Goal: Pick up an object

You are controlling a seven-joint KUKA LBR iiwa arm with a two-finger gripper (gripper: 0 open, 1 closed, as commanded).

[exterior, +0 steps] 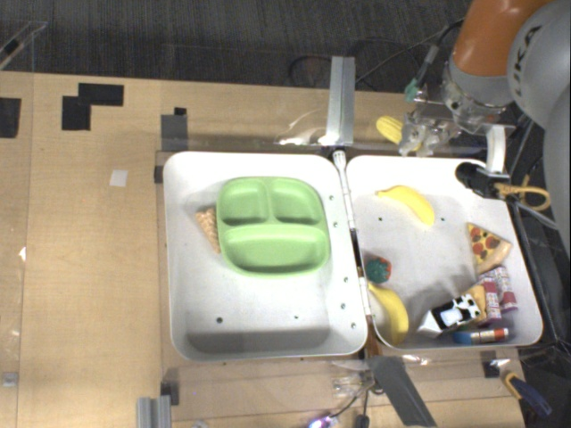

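Above the right bin's (pixel 532 292) far rim, pincer (pixel 419 138) beside a yellow object (pixel 389 130), grip state indiscernible.

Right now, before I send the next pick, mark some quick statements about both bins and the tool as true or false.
1. The green divided tray lies in the left bin. True.
2. The pizza slice is in the left bin. False: it lies in the right bin, near its right wall.
3. The tool hangs near the far rim of the right bin, beside a yellow object there. True.
4. The right bin holds one banana. False: one banana lies near the far end and a second banana lies at the near left corner.
5. The green tray is stacked with toys. False: its compartments show only green.
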